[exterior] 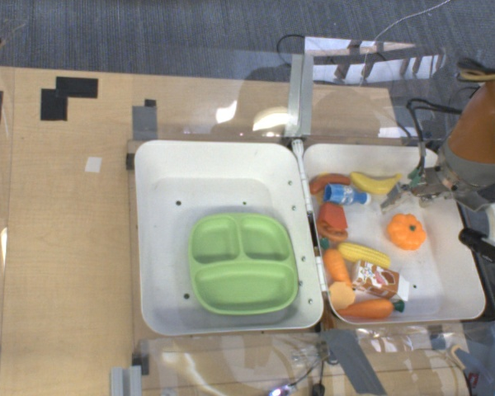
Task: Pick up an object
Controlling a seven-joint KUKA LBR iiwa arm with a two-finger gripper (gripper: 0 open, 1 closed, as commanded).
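While the arm (478, 130) reaches in from the right, the tool (414, 190) sits over the upper right part of the right bin (445, 304), low near the bin floor. Metal fingers point left toward the toys, but I can't tell if they're open or closed; nothing visibly sits between them.

Nearest candidates:
- orange pumpkin (407, 231): just below the tool, toward the camera, slightly left. Round, no long axis, so approach angle doesn't matter much.
- yellow banana (376, 182): just left of the tool tips, nearly touching. Long axis runs roughly left-right, in line with the tool, so the grip would need to cross it.

Further out: blue bottle (346, 195) beside the banana, red toy (333, 219) below it, a second yellow piece (364, 255), a carrot (337, 265), a brown-white carton (379, 282) and an orange piece (365, 308) along the near wall.

Left bin (161, 180) carries a green divided plate (242, 263), well apart from the tool.

My guess: pumpkin or banana is the target; a short move either way. Clutter on the left side risks a bump.
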